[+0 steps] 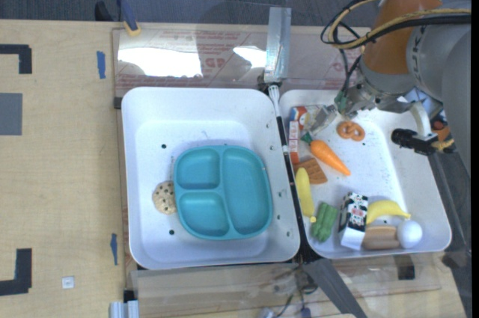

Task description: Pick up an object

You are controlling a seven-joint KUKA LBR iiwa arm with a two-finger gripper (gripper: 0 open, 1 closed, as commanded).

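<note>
Bench: pale wooden top (60, 182) carried two shallow white bins side by side, with a clear panel (194, 47) standing at their far edge.
Left bin (142, 122): held a teal divided plate (222, 191) near its middle; a speckled cookie (164, 197) lay touching the plate's left rim.
Right bin (389, 167): held an orange carrot (330, 157) toward the far left, a pretzel (349, 131) just right of it, a yellow corn cob (303, 191) and a green vegetable (325, 221) along the left wall.
Right bin, near corner: a black-and-white carton (355, 218), a banana (385, 212), a brown block (379, 236) and a white ball (409, 233) were crowded together.
Gripper (323, 118): hung over the far left part of the right bin, just beyond the carrot's thick end; whether its jaws were wide or narrow could not be told, and nothing was seen between them.
Arm (419, 47): reached in from the right, orange band uppermost.
</note>
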